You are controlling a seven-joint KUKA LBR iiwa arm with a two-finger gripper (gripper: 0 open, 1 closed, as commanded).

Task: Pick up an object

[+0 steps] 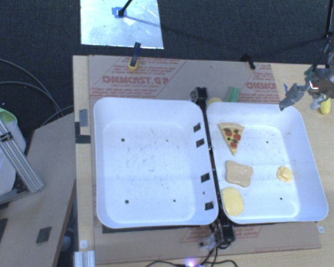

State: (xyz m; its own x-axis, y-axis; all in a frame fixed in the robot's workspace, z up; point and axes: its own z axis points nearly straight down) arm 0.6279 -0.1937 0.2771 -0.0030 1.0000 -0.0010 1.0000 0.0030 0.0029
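The grey two-finger gripper (317,90), its opening too blurred to tell, hangs above the right white bin's (309,143) far corner, the approach barely begun, needing a descent toward the triangular pizza-slice toy (232,136) lying in that bin.

Bright even light, soft, slightly grainy

The bench (55,149) is pale wood, topped by a brown board (172,74) with red printing. Two white bins sit on the board side by side, the left bin (150,160) and right bin (309,166) touching along a black seam. At the far edge lie a yellow-tipped clamp (134,57) and a green stick (233,94).
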